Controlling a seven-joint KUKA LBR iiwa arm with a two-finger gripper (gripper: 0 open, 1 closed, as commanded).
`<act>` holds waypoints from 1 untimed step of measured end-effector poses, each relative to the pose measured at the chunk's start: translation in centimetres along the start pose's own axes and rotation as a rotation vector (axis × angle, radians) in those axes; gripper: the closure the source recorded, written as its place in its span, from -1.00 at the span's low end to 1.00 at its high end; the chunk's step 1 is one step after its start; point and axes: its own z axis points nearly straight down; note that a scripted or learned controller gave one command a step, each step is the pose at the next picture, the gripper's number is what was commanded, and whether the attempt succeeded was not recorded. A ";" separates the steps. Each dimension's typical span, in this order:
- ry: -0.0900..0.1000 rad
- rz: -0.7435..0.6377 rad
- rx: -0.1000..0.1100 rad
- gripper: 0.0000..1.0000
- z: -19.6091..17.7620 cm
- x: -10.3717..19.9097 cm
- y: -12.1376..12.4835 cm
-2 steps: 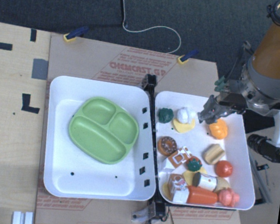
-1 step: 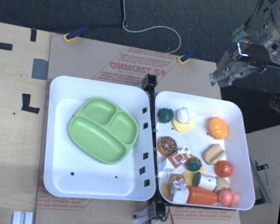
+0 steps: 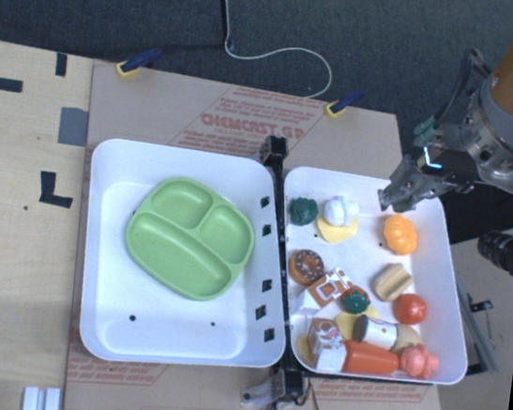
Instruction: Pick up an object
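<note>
The right bin (image 3: 450, 274) holds several toy foods: an orange fruit (image 3: 400, 234), a white and yellow piece (image 3: 337, 218), a dark green piece (image 3: 304, 211), a brown donut (image 3: 305, 267), a tan bun (image 3: 391, 282) and a red tomato (image 3: 410, 308). Along its front edge lie an orange-red carrot-like piece (image 3: 372, 361) and a pink piece (image 3: 421, 363). My gripper (image 3: 402, 193) hangs over the bin's far right corner, just above and behind the orange fruit. Nothing shows between its tips.
In the left bin (image 3: 103, 254) a green divided plate (image 3: 191, 236) lies tilted. A black divider (image 3: 271, 249) separates the bins. A white cable (image 3: 277, 55) runs behind them. Small patterned boxes (image 3: 331, 287) crowd the right bin's middle and front.
</note>
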 end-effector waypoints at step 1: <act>0.001 -0.007 0.005 1.00 8.4 5.0 -3.4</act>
